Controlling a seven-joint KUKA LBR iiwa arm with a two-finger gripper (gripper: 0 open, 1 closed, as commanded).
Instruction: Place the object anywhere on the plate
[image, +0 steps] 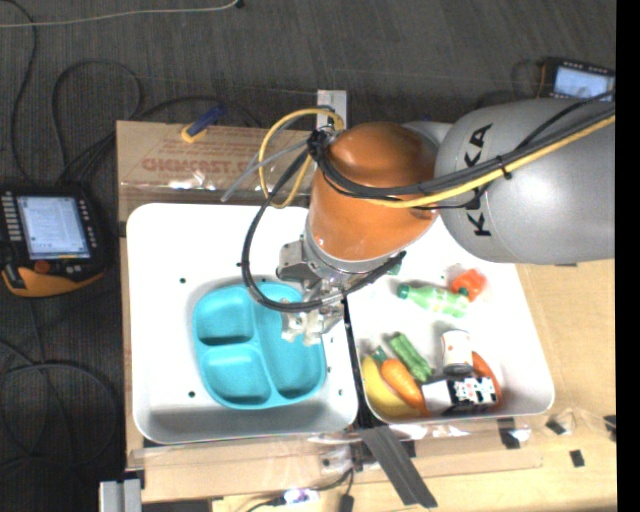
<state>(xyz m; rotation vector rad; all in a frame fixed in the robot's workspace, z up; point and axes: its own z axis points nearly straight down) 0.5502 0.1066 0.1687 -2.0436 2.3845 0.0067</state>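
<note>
A light blue plate with three compartments lies in the left white bin. My gripper hangs over the plate's right compartment, close to the bin's right wall. The orange wrist band and the grey arm cover the space above it. Small pale parts show at the gripper's tip, and I cannot make out whether any object is there. The right compartment below the gripper is partly hidden.
The right bin holds a green bottle, an orange toy, a banana, a carrot, a green vegetable, a white and orange bottle and a black and white box. A pendant lies off the bench at left.
</note>
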